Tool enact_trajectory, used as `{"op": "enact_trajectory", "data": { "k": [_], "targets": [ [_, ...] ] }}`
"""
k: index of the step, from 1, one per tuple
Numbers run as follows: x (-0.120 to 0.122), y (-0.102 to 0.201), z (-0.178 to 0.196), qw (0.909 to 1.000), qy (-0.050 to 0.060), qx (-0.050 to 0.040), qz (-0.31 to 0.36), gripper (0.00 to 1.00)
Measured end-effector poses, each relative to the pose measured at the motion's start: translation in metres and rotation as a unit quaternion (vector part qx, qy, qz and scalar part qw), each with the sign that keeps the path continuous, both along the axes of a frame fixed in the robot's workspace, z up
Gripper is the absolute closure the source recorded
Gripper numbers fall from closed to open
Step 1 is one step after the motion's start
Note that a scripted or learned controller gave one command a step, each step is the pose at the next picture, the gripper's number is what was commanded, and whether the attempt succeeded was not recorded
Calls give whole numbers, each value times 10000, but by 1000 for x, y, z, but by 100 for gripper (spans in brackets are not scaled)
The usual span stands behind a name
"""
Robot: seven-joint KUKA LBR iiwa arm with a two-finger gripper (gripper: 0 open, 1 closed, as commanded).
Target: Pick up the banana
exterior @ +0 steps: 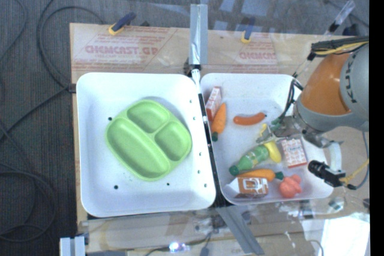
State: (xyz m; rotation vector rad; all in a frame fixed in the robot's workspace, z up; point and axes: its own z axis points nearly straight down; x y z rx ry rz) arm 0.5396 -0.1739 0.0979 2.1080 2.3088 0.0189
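The banana is a short yellow piece lying in the middle of the right bin, wedged between a green bottle and a red-and-white box. My gripper reaches in from the right, low over the bin, just above and behind the banana. The grey arm with its orange band covers the bin's right side. Nothing shows between the gripper's tips.
Also in the right bin are a small carton, a carrot, an orange sausage, a second carrot, an orange box and a red fruit. The left bin holds a green divided plate.
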Motion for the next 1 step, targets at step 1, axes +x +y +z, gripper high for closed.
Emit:
{"op": "enact_trajectory", "data": {
  "k": [1],
  "targets": [
    [19,95,90,9998,111,11,161,100]
  ]
}}
